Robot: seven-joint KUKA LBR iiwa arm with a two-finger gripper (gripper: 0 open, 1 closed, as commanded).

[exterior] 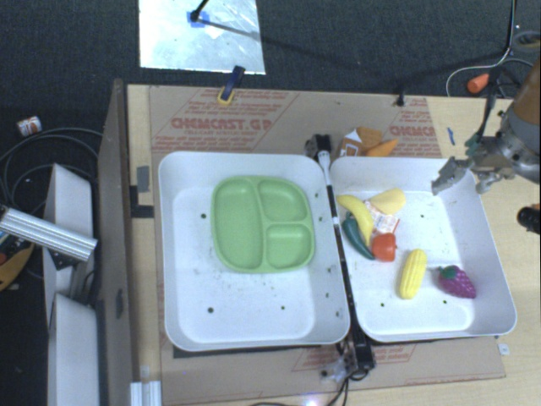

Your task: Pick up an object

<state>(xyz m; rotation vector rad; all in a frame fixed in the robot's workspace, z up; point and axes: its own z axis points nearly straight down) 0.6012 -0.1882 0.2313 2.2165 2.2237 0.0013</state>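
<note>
End effector (463, 176) over right bin's (486, 227) far right corner, fingers spread wide, holding nothing. Corn (412, 273), grapes (456, 282) near front edge.

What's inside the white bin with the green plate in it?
The left bin holds just the green plate, lying flat with three compartments, nothing visible on it. Small dark dots mark the bin's floor around it. Whatever lies beneath the plate is covered.

The bench (127, 227) is covered by a printed cardboard sheet (254, 117), on which two white bins are set side by side: the left bin (186, 227) toward the left edge, the right bin (482, 252) toward the right edge.
</note>
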